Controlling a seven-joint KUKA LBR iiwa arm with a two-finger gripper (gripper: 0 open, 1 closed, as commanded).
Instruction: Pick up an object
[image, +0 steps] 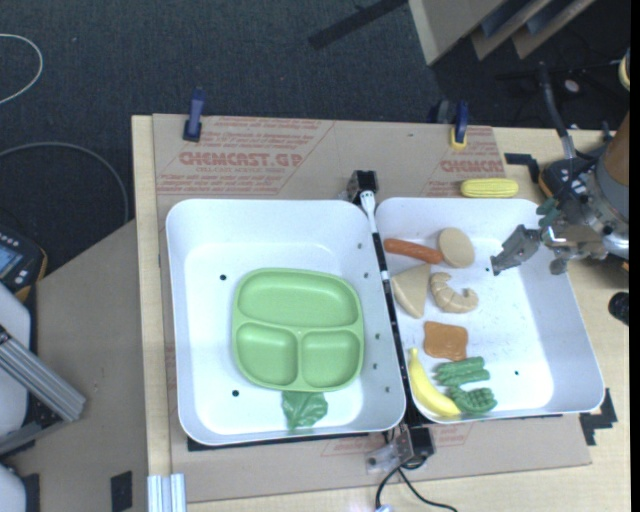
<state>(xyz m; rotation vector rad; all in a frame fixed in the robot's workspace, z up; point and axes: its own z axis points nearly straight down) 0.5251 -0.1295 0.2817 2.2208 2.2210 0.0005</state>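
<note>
Toy food is lying scattered in the right white bin (575, 330), mostly along its left half: an orange carrot (412, 250) is resting near the top, touching a tan round piece (457, 246) just to its right; below them a cream wedge (409, 292) and a curled beige piece (453, 293) are sitting side by side. Further down, an orange-brown slab (445, 340) is lying flat, and below it two green pods (466, 384) are stacked beside a yellow banana (429, 388) that is curving along the bin's lower left wall. The gripper (507, 256) is hovering over the bin's upper right area, well apart from every piece, with nothing between its fingers; whether they are spread or closed cannot be told from this angle. The grey arm (600, 205) is reaching in from the right. The left white bin (195, 250) is holding a light green divided tray (297, 328), with a green leafy piece (304, 409) lying just below it. A yellow corn cob (489, 187) is resting on the bench (250, 155) above the right bin, outside it. Two blue clamps (194, 115) are gripping the bench's far edge.
</note>
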